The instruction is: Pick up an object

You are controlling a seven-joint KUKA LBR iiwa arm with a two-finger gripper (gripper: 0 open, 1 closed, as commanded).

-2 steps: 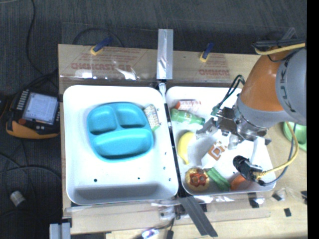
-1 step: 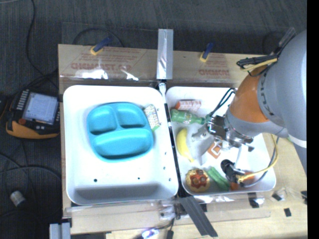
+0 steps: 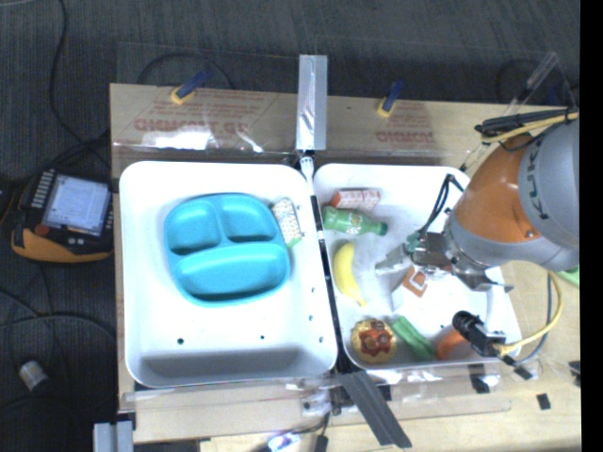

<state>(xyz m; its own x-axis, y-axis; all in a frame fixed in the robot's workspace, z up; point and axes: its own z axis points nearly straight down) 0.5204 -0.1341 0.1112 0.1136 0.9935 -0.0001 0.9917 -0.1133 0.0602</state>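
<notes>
My gripper (image 3: 412,264) hangs low over the middle of the right bin (image 3: 490,188), below the orange-banded wrist. A small orange and white box (image 3: 415,283) lies right under it; I cannot see whether they touch. To the gripper's left lies a yellow banana (image 3: 346,271). A green bottle (image 3: 353,222) and a red and white packet (image 3: 356,197) lie at the bin's back left. Near the front sit a round red and yellow fruit (image 3: 374,339), a green vegetable (image 3: 409,334) and an orange piece (image 3: 450,344).
The left bin (image 3: 141,252) holds a blue divided plate (image 3: 226,248) and a small pale cob-like item (image 3: 287,220) against its right wall. A black and yellow cable part (image 3: 480,332) hangs over the right bin's front right corner. A handheld device (image 3: 66,213) lies on the floor at left.
</notes>
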